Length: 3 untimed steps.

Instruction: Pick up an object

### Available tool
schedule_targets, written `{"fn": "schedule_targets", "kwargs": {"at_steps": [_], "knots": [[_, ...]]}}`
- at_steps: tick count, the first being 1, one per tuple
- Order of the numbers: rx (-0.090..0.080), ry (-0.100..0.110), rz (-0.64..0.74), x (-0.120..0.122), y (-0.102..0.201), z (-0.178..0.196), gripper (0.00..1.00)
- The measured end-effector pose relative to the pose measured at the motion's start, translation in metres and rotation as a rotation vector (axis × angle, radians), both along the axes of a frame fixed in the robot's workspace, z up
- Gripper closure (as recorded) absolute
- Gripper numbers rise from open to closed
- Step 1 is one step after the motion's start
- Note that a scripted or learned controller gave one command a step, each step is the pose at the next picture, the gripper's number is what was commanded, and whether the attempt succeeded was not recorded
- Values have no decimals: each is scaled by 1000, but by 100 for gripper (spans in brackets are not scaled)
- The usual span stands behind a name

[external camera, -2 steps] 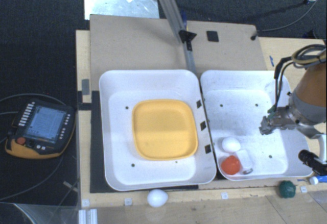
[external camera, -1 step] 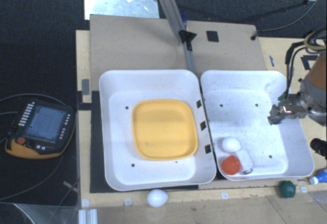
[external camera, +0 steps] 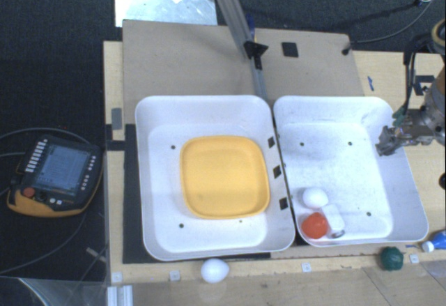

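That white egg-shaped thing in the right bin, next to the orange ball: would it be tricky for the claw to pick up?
Probably. The white egg looks smooth and rounded, so it may slip from the fingers or roll if nudged. It lies close to the orange ball and a small white object, which could crowd a grasp. The gripper sits at the right bin's far edge.

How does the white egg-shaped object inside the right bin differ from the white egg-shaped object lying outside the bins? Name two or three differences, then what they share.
The egg in the right bin lies on the bin's floor; the egg outside the bins lies on the bench by the left bin's near edge. The egg in the bin has an orange ball and a small white object close by; the egg outside lies alone. Both are white, smooth and similar in size.
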<state>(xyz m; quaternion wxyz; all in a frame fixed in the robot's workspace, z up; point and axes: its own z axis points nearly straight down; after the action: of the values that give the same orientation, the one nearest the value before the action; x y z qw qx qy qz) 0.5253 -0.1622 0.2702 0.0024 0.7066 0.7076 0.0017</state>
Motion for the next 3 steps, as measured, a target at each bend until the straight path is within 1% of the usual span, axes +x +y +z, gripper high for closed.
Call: {"fn": "schedule_targets", "kwargs": {"at_steps": [1, 3], "knots": [[2, 4, 3, -8, 55, 3, 100], [2, 6, 3, -11, 163, -30, 100]]}}
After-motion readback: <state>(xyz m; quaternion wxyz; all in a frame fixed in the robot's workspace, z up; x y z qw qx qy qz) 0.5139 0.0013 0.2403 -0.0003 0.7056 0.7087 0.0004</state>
